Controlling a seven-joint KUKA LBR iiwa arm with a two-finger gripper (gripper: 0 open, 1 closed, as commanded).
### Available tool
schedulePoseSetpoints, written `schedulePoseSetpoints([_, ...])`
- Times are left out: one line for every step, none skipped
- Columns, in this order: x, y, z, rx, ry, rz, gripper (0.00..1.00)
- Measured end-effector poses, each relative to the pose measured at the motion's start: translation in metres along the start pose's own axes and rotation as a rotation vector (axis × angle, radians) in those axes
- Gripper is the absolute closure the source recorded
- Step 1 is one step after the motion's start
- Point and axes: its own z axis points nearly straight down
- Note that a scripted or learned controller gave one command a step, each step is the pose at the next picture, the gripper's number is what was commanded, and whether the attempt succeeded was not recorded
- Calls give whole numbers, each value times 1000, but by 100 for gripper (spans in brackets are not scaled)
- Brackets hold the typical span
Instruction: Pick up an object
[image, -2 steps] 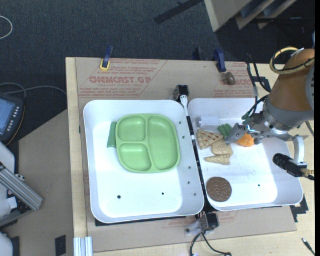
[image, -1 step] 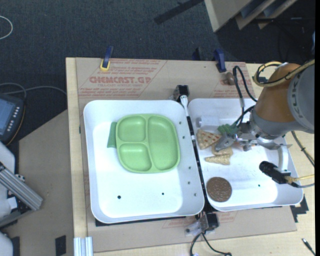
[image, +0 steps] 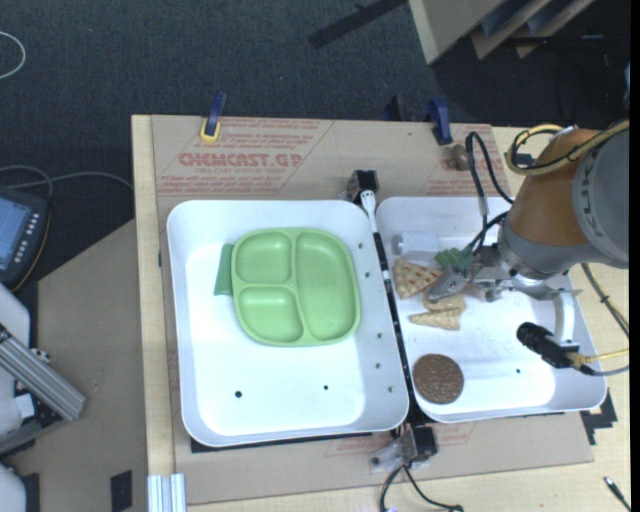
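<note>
The tool (image: 448, 285) sits low in the right bin (image: 500, 395) among tan wedge pieces (image: 415, 277); whether it is apart or together, I cannot tell. Best to centre over one piece, clear of the bin wall

Glossy plastic green plate (image: 296, 286), smooth white bins (image: 200, 330)

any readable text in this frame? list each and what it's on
"CHEMCAST" followed by what looks like "GP", in red, on the brown protective paper of the bench board, behind the left bin.
Smaller red lines above and below that brand: too blurred to read.
Faint red print on the board behind the right bin: unreadable.
</note>
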Motion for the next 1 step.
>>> schedulePoseSetpoints([0,2,-12,-10,-2,1,100])
